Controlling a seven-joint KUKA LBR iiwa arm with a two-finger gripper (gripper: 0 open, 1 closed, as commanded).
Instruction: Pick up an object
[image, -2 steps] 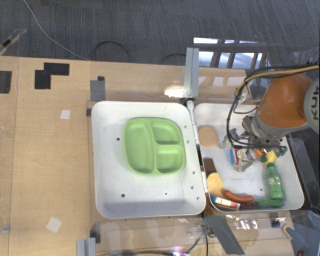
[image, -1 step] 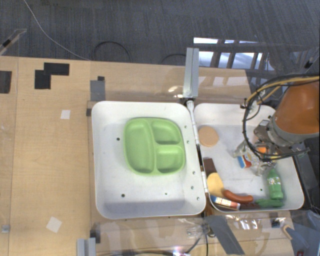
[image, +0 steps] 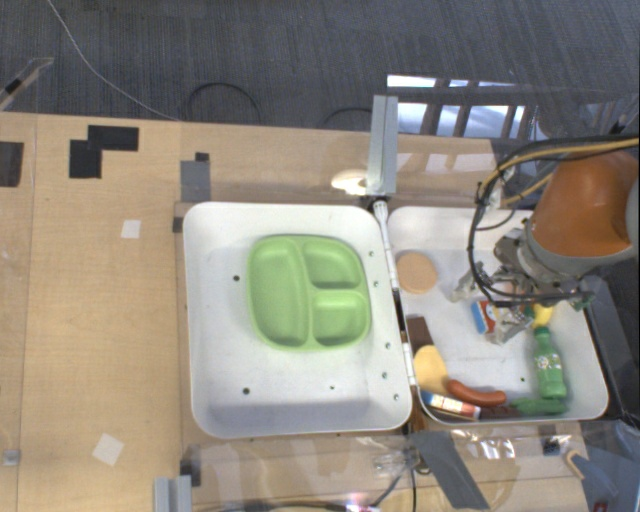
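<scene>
My gripper (image: 508, 322) hangs low over the middle of the right bin (image: 450, 235), under the orange wrist band (image: 588, 208). A small blue and red packet (image: 482, 317) lies right at its left side. Whether the two touch is unclear. A yellow piece (image: 543, 316) shows just to its right. Below it stands a green bottle (image: 547, 368). Cables and the wrist hide the gripper's tip.
Also in the right bin are a tan round disc (image: 417, 271), a brown bar (image: 417, 330), a yellow lump (image: 430, 366), a sausage (image: 478, 393) and a red and white tube (image: 450, 405). A green divided plate (image: 306, 291) lies in the left bin (image: 215, 380).
</scene>
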